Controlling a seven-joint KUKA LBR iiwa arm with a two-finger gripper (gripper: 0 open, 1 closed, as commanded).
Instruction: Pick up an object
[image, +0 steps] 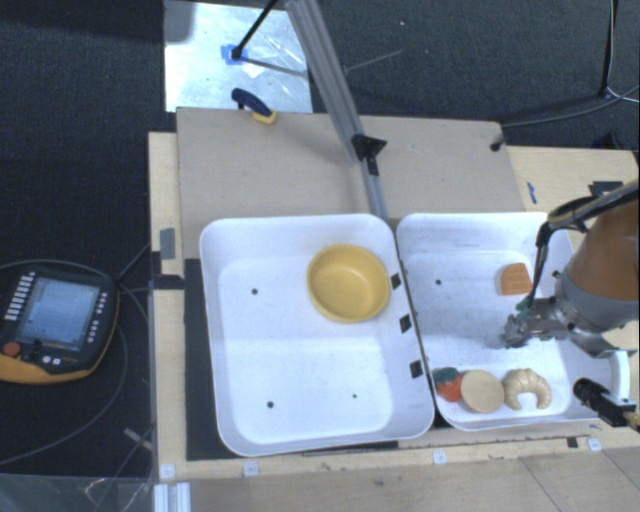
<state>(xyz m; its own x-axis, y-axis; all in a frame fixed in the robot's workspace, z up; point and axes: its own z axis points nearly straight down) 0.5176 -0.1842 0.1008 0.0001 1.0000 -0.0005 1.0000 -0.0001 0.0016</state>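
The right bin (450, 250) holds an orange block (515, 278) near its back right. Along its front edge lie a small red and green piece (446, 381), a tan round disc (481, 391) and a croissant-shaped piece (527, 388). A yellow bowl (348, 282) sits in the left bin (260, 400), at its back right. My gripper (518, 331) hangs low over the right bin, between the orange block and the croissant, a little above the croissant in the view. I see nothing between its fingers.
The grey arm with its orange band (605, 265) comes in from the right, over the right bin's edge. A metal pole (335, 85) slants across the board behind the bins. A teach pendant (50, 320) lies on the floor at the left.
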